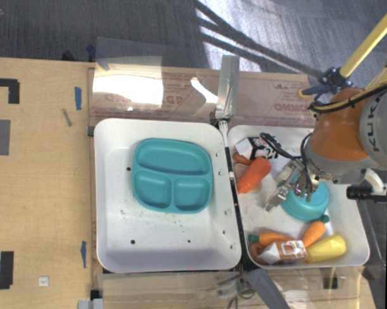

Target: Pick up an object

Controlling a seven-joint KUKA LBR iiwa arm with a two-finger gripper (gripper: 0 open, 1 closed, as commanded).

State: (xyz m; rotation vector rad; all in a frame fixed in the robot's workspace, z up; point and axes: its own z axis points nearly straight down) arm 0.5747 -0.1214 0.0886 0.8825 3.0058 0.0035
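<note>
My gripper [292,187] hangs low over the right bin [361,239], one of two shallow white bins set side by side on the wooden worktop [37,196]. Its metal fingers [277,197] slant down toward the bin floor, just beside a teal bowl [309,204]; from this angle I cannot tell how far apart they stand, and I see nothing between them. My grey arm with its orange band [337,127] reaches in above the bowl.

The left bin [108,243] holds one thing: a teal plate [172,175] divided into three compartments, lying flat near the bin's middle.

The right bin is crowded. I count one teal bowl, touching or almost touching the gripper. One large orange carrot [253,175] lies tilted against the wall shared with the left bin, with a small black-and-white item [260,147] just above it that I cannot identify. Along the near edge lie one yellow piece shaped like a lemon or squash [326,249], one small orange carrot [314,232] leaning between it and the bowl, one orange-and-white carton [285,250], and one more orange piece [270,237] beside that carton.

That makes seven loose things in the right bin and one in the left. A clear plastic panel [129,91] stands behind the bins.
</note>
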